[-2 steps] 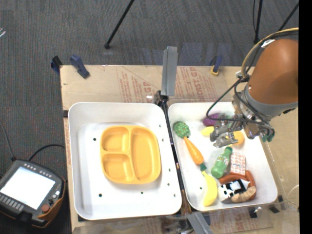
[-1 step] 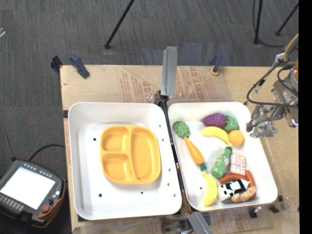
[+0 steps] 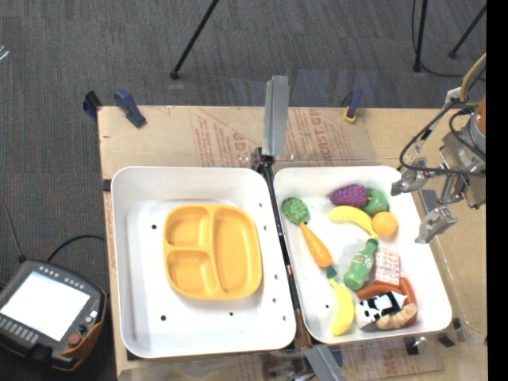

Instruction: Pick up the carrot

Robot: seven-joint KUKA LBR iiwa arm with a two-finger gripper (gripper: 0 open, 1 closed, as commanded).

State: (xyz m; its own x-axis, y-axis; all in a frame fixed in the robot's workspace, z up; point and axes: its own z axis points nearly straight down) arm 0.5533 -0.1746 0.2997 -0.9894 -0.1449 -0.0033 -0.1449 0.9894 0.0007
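The carrot (image 3: 317, 247) is orange with a green stub at its lower end. It lies slantwise in the left half of the right bin (image 3: 441, 280), just below a green broccoli (image 3: 295, 209). My gripper (image 3: 421, 205) hangs over the bin's right rim, well to the right of the carrot and above the bin floor. Its two grey fingers (image 3: 435, 224) are spread apart, so it is open with nothing between them.
The right bin also holds purple grapes (image 3: 349, 195), two bananas (image 3: 350, 216), an orange (image 3: 384, 224), a green bottle (image 3: 361, 263), a carton (image 3: 389, 267) and other toy food at the front right. The left bin (image 3: 135, 292) bears a yellow divided plate (image 3: 213, 252).
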